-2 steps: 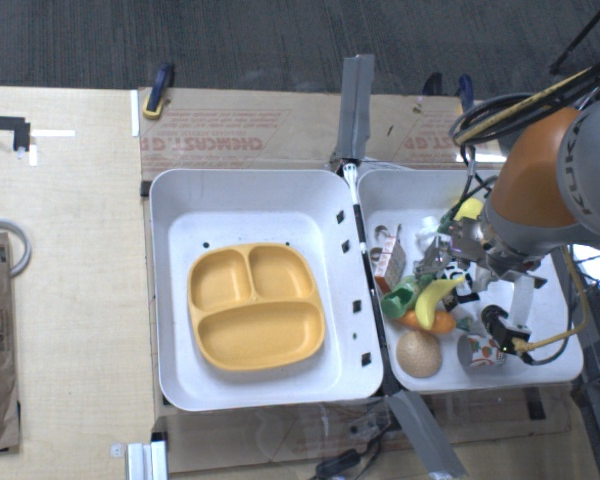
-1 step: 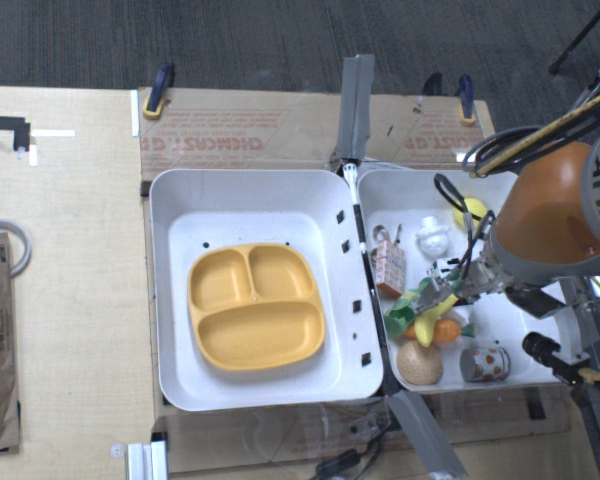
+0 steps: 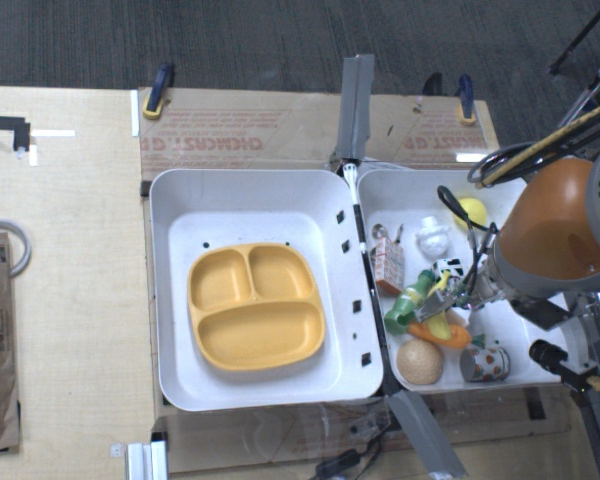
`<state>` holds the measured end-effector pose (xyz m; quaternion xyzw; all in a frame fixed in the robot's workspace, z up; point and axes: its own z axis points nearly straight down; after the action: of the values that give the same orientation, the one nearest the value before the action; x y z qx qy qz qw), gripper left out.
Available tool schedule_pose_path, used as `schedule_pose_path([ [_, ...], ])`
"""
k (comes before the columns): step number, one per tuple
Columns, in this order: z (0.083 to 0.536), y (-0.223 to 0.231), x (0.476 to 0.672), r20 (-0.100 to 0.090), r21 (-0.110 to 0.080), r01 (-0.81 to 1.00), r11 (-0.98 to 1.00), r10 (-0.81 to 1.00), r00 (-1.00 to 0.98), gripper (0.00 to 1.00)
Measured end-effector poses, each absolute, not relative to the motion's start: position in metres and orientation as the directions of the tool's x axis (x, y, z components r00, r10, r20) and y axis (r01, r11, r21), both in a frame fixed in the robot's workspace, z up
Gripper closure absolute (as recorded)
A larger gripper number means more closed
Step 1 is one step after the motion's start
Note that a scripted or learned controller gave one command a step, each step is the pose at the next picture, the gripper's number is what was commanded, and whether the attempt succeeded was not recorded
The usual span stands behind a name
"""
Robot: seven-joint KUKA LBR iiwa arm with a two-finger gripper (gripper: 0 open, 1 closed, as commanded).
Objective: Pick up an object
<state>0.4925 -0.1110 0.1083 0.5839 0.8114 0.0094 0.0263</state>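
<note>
Down in the right bin [image 3: 540,378], the gripper [image 3: 458,293] meets green, yellow and orange toys [image 3: 427,313]; its grip is seemingly hidden.

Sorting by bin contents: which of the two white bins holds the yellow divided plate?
The left bin holds the yellow plate; the right bin holds small mixed items.

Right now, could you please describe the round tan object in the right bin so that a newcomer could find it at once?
Start at the right-hand shallow white bin, where the small items are heaped. Go to its near left corner, just below the orange carrot-like toy. The smooth tan egg-shaped ball lies there, the one plain, pale, rounded piece among brighter neighbours.
</note>
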Motion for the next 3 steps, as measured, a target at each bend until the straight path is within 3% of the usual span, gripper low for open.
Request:
schedule_pose_path([
  [1, 0.118, -0.108, 0.527, -0.013, 0.011, 0.859, 0.512, 0.859, -0.512, 0.00],
  [2, 0.108, -0.118, 0.504, -0.035, 0.038, 0.858, 0.512, 0.859, -0.511, 0.00],
  [3, 0.107, -0.109, 0.534, -0.016, 0.025, 0.952, 0.304, 0.953, -0.303, 0.00],
])
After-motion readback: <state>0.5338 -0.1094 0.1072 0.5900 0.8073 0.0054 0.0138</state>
